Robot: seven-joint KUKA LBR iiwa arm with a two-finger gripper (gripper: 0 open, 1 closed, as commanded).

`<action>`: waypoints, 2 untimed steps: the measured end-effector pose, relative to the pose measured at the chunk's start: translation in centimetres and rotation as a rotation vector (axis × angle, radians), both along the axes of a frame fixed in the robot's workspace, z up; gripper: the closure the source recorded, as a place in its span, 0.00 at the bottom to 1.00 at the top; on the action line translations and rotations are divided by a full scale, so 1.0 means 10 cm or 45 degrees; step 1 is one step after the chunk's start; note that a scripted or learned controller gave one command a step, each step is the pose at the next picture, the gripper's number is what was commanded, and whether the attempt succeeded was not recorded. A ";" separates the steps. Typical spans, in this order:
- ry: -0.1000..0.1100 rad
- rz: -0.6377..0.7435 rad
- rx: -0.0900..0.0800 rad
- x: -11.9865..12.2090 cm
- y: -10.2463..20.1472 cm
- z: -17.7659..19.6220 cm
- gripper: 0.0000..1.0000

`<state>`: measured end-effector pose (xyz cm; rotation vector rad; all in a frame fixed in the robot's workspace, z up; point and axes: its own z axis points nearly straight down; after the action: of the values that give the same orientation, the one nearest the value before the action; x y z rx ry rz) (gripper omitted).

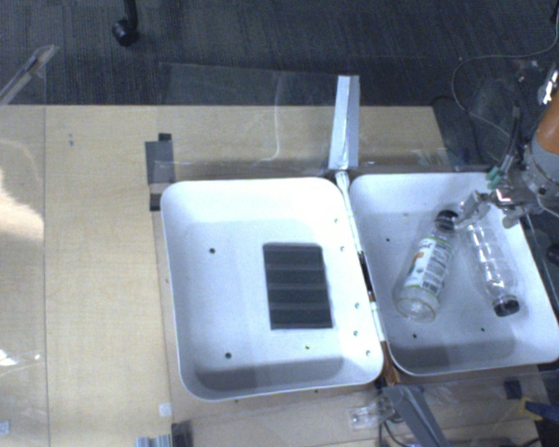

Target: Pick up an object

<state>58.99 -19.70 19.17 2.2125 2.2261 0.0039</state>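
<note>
Two see-through bottles lie on their sides in the right bin (547, 344): the labelled bottle (426, 268) has its dark cap up toward 1 o'clock and its bottom toward 7, and the clear bottle (492, 263) just beside it has its dark cap down toward 5 o'clock. A dark ribbed pad (298, 285) lies flat in the left bin (193, 269). From 3 o'clock the grey arm (549, 162) leans over the right bin's top corner, its gripper (489, 200) sits by the clear bottle's upper end, and I cannot tell if it is spread or closed.
</note>
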 end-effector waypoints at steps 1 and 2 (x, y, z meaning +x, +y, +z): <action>-0.004 -0.077 0.000 -0.12 0.70 -0.97 0.00; -0.020 0.059 -0.005 -0.02 0.89 -0.99 0.00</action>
<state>58.80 -10.84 9.30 2.1506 2.2671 0.0165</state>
